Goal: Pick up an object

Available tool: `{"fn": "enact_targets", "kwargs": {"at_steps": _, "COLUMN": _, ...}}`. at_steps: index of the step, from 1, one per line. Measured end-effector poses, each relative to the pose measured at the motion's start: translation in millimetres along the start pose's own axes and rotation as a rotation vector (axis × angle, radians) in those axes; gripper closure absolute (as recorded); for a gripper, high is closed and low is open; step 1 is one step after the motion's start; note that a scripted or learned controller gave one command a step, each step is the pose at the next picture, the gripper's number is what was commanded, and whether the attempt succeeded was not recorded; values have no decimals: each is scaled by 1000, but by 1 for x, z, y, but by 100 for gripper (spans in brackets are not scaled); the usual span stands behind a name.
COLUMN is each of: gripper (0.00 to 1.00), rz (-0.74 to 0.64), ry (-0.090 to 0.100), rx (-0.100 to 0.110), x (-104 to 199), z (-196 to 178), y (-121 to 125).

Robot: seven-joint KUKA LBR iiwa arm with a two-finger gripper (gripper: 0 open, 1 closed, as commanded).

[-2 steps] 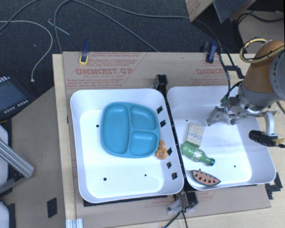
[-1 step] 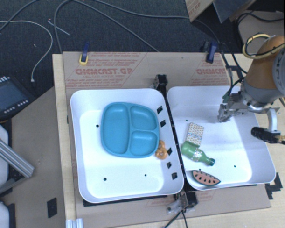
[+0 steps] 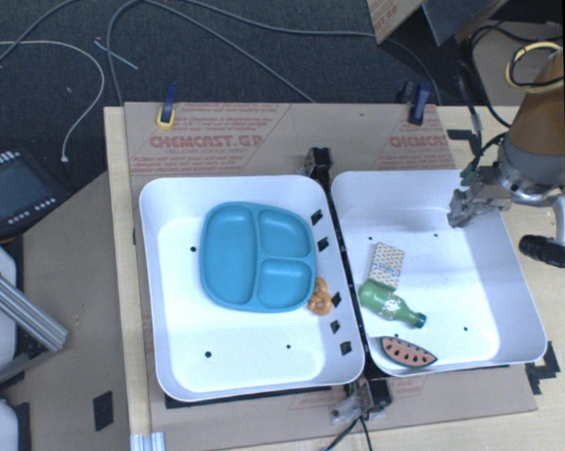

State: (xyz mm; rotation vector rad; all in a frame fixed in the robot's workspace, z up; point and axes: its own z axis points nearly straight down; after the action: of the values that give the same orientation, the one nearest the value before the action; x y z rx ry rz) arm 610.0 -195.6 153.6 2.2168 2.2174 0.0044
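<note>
— Bottle [image 3: 391, 304], first: where does it lie?

— In the right bin [image 3: 488, 287], near the middle of its left half, flat on its side. Green body, with a paler patch at its middle and a narrow neck pointing toward the lower right.

— What sits close to it?

— A small patterned card [image 3: 386, 261] just above it, tilted, nearly touching the bottle's upper end. Below it, at the bin's front edge, a melon slice [image 3: 407, 351] — pink-red face with dark seeds, green rind along the bottom curve. It lies apart from the bottle.

— And the left bin [image 3: 173, 270]?

— A blue tray [image 3: 257, 256] with three compartments, rounded corners, lying flat in the upper middle. A small orange-brown lump [image 3: 319, 298] rests against its lower right corner, beside the divider between the bins.

— The gripper [image 3: 462, 209]?

— At the upper right rim of the right bin, well apart from the bottle, card and slice. Grey metal, hanging from the arm that comes in from the right. Nothing shows between its tips, and I cannot tell from this angle how wide it stands.
</note>
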Motion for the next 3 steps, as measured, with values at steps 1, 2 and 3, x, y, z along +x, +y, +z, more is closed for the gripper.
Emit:
{"fn": "enact_targets", "kwargs": {"at_steps": 1, "gripper": 100, "rz": -2, "ry": 1, "rx": 1, "x": 8, "z": -48, "y": 4}}
{"fn": "enact_targets", "kwargs": {"at_steps": 2, "gripper": 100, "rz": -2, "ry": 1, "rx": -2, "x": 16, "z": -105, "y": 13}}
{"fn": "enact_targets", "kwargs": {"at_steps": 3, "gripper": 100, "rz": -1, "ry": 1, "rx": 1, "x": 16, "z": -144, "y": 14}}
